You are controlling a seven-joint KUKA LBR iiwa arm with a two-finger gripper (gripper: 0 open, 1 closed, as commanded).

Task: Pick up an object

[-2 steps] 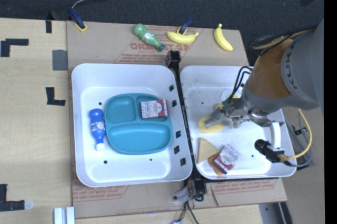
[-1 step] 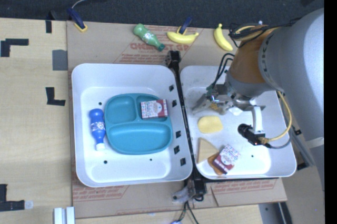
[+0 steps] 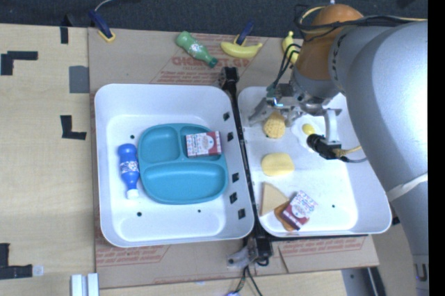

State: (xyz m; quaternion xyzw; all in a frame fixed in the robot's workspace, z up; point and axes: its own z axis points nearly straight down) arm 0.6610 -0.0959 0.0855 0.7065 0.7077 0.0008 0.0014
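Observation:
My gripper is low in the right bin, near its far left corner, and stands open. A yellow ear of corn lies right at its fingertips; I cannot tell whether they touch it. Closer to the front are a pale yellow lump, a slice of toast and a red and white packet. A small yellow piece sits just right of the corn.
The left bin holds a blue divided tray with a red and white carton on it, and a blue bottle beside it. Behind the bins lie a green bottle and a banana. The arm's grey bulk covers the right bin's far right.

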